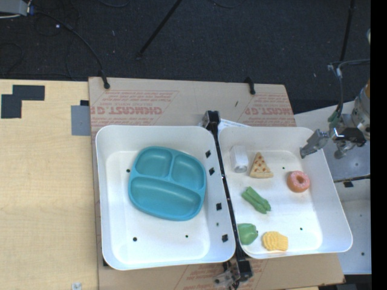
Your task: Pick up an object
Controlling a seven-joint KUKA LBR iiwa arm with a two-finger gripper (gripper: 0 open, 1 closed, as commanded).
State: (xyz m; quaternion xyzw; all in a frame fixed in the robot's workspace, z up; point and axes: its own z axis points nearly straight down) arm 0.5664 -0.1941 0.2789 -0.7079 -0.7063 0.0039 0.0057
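Note:
The right bin (329,222) holds several toy foods. A white cylinder (240,159) and a pizza slice (260,166) lie near its back. A pink donut (298,181) lies toward the right wall, and a green pod (256,199) is in the middle. A green pepper (247,232) and a yellow corn piece (275,241) sit at the front. My gripper (327,145) hangs over the bin's back right corner, above and right of the donut. It is open, with nothing between its fingers.
A teal divided plate (168,183) lies in the left bin (115,222). A black divider (221,186) runs between the two bins. Cardboard (181,104) lies under both bins, and a wooden bench top (42,186) extends to the left.

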